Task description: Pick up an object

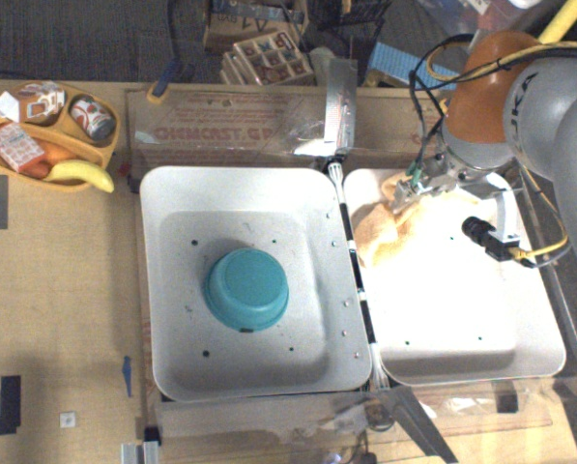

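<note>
- Left bin (172,201): holds one teal bowl (247,289), set upside down near the middle of the bin floor, clear of all four walls.
- Right bin (481,346): holds a pale tan, soft-looking object (383,235) at its far left corner, lying against the wall shared with the left bin. Strong glare washes out its outline, so its kind cannot be identified.
- Arm (544,104): enters from the right; the orange band (486,90) sits over the far edge of the right bin.
- Gripper (418,184): positioned at the far left part of the right bin, just beside the far end of the tan object. Contact with the object cannot be confirmed.
- Jaws: overexposed and partly hidden by the wrist; whether they are apart or together cannot be told.
- Bench, far left: a yellow tray (37,158) with packaged items, and a banana (81,174) at its near edge, well apart from both bins.
</note>
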### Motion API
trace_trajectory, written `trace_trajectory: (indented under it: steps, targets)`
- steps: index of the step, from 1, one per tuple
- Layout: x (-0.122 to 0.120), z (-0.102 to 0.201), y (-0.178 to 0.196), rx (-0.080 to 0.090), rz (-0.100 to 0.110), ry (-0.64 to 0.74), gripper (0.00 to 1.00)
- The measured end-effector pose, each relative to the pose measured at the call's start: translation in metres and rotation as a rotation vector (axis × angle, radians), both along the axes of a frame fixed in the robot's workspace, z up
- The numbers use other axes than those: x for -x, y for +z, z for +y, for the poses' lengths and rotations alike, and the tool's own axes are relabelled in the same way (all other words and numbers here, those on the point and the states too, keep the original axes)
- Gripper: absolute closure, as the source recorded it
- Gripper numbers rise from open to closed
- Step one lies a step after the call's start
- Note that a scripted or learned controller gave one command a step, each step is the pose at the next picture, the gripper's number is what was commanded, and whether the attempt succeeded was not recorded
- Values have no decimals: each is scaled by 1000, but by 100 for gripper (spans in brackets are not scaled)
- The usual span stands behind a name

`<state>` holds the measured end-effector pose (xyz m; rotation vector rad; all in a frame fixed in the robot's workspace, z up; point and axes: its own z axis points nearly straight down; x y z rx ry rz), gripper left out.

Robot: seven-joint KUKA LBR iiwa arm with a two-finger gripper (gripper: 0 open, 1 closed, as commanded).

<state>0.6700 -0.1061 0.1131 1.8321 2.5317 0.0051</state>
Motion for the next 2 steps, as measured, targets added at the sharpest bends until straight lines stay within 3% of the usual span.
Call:
trace_trajectory:
  steps: [1,2]
  targets:
    - [3,34,89,-6,13,67,100]
    - [9,16,72,-6,16,66,100]
